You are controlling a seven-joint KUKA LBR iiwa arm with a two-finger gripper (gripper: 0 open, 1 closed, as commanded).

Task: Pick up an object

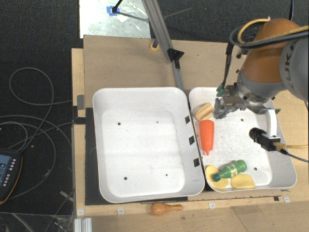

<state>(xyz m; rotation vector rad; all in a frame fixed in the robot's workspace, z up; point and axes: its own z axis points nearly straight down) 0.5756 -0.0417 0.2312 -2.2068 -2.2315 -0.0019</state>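
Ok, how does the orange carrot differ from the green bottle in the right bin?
The carrot is orange and tapered, lying lengthwise near the bin's left wall, narrow end toward the camera. The green bottle is shorter, lies crosswise near the front edge and sits between two yellow pieces. Both lie flat in the right bin.

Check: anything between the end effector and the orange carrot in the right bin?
Nothing visible. The end effector hangs over the right bin, and the carrot lies just below and left of it in the camera view, with bare bin floor between. The tan bread roll sits beside the end effector, off that line.
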